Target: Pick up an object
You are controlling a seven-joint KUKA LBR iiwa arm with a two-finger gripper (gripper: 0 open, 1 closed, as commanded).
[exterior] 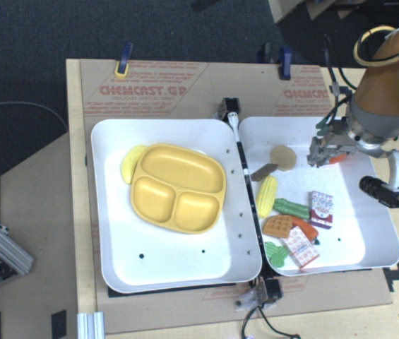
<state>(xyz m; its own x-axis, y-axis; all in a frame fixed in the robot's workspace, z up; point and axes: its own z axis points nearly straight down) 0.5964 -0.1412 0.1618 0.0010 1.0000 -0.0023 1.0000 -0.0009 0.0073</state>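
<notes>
Camera view: two white bins on the counter. Left bin: one yellow divided plate. Right bin: one corn cob, one waffle, two small packets. Gripper hovers above the corn cob, toward the bin's far right; finger state cannot be told.

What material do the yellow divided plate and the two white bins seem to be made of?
The yellow divided plate looks like moulded plastic with a satin finish: one even colour, rounded compartment edges, soft highlights. The left bin and the right bin look like thin formed plastic, smooth and slightly glossy, with rounded corners; painted metal cannot be excluded.
</notes>
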